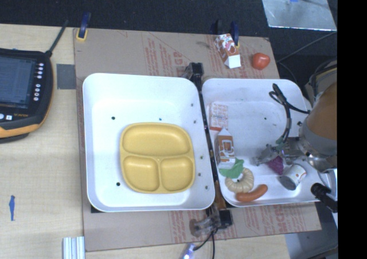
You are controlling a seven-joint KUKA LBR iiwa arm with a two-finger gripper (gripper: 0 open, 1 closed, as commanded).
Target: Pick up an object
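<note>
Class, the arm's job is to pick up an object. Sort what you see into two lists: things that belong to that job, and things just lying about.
Belongs to the job:
gripper
purple toy
sausage
ring pastry
white cup
right bin

Lying about:
yellow tray
red ball
small carton
control pendant

Yellow tray (pixel 156 157); white bins (pixel 97 137); red tomato (pixel 260 61)
</note>
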